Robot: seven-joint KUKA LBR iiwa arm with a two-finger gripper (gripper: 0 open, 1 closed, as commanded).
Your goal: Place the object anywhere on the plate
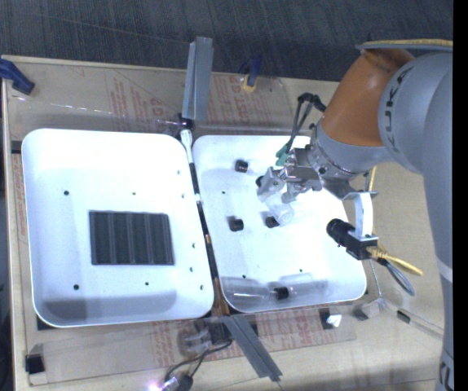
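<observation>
A dark grey ribbed plate point(131, 238) lies flat in the middle of the left bin point(55, 161). My gripper point(277, 206) reaches down into the right bin point(332, 279) near its centre. Right by the gripper's tip is a small black object point(271, 221), touching or almost touching it; whether it is held is unclear. Two more small black objects rest on the right bin's floor, one point(235, 224) left of the gripper and one point(240, 166) toward the back.
Clear plastic pieces point(254, 290) with a small black part point(281, 293) lie along the right bin's front wall. A raised divider point(200, 210) separates the two bins. Blue clamps point(12, 75) sit at the bench's back left corner.
</observation>
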